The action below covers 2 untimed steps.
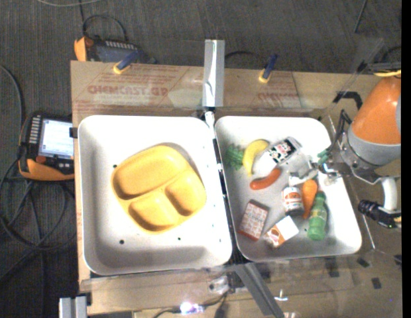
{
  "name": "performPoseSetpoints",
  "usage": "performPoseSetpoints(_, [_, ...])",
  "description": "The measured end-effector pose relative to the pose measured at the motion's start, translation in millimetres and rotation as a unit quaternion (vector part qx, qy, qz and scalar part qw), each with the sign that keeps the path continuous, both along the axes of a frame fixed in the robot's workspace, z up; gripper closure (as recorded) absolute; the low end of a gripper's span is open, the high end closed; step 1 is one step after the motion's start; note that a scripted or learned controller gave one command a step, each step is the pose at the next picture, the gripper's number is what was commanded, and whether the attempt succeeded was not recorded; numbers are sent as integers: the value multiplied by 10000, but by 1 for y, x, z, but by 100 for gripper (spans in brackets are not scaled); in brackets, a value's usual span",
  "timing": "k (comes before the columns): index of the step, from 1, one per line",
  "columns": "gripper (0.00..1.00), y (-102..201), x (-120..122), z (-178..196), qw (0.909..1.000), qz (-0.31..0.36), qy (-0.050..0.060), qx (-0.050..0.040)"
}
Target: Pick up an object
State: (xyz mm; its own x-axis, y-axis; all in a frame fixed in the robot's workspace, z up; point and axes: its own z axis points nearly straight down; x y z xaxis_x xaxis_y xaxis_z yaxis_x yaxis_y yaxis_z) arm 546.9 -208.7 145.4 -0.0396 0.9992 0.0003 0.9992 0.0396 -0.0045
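Nearest the camera: bottom edge of the tabletop (159, 280), just below both white bins.
Left bin (93, 177): holds a yellow divided tray (159, 185), set at a slant near the middle.
Right bin (338, 244): crowded with small toy groceries, all close together.
Items, upper part: a yellow banana (256, 154) beside a green leafy piece (233, 156); a black-and-white carton (281, 151); a red sausage (265, 179) just below the banana.
Items, lower part: a small jar (293, 199), an orange carrot (309, 194), a green bottle (317, 218), a red box (254, 220) and a white-and-orange carton (282, 232).
Arm: comes in from the right, its orange band above the right bin's far edge.
Gripper (325, 167): sits at the bin's right rim; whether it is spread or closed I cannot tell from here, and nothing shows caught in it.
Key relation: the carrot and green bottle lie closest, just below and slightly left of the gripper. Both run roughly up-and-down in the view, the carrot touching the jar's side.
Likely step: lining up over a target, nothing lifted yet.
Risk: packed neighbours could get nudged or grabbed along.
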Motion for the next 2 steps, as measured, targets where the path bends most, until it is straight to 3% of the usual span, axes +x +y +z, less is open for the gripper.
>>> performPoseSetpoints(1, [0,13,-14,-56,9986,516,-70,-25])
performPoseSetpoints(2, [100,12,-11,-43,9986,514,-118,-40])
